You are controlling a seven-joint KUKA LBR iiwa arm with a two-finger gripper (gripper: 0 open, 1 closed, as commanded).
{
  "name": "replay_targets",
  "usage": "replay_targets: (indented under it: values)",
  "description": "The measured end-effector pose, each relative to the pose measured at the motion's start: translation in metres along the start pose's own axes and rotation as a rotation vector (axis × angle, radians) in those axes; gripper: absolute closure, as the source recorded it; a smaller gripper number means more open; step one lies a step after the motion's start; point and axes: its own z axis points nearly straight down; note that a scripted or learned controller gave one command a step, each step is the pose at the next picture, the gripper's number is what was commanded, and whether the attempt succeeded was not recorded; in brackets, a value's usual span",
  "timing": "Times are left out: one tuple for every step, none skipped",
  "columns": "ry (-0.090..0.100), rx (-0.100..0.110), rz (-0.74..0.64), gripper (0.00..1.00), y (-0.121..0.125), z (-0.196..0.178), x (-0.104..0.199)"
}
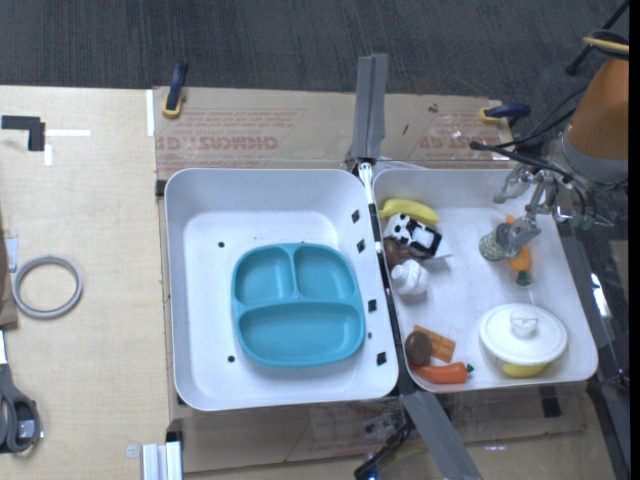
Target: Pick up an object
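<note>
My gripper [503, 240] hangs low over the right bin [470, 218], near its right wall, with the orange-banded arm coming in from the upper right. A small orange carrot [520, 260] lies right beside it, touching or nearly so. A grey-green round bit shows at the gripper's tip, and I cannot tell if it is an object. A yellow banana [410, 209], a black-and-white toy [416, 236] and a white lump [408, 280] lie along the bin's left wall. A white lidded bowl [523, 333] stands at the front right.
A brown ball [418, 348], an orange block [440, 345] and a red chili [441, 373] lie at the right bin's front. The left bin [200, 268] holds a blue divided plate [298, 303]. A tape roll [45, 286] and scissors [15, 423] lie on the bench at far left.
</note>
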Motion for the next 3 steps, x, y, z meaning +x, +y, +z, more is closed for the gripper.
replay_targets:
  values:
    - [0.008,0.0,0.107,0.0,-0.0026,0.0007,0.0075]
    - [0.009,0.0,0.185,0.0,-0.0032,0.0011,0.0081]
    - [0.008,-0.001,0.251,0.0,-0.0035,0.0014,0.0086]
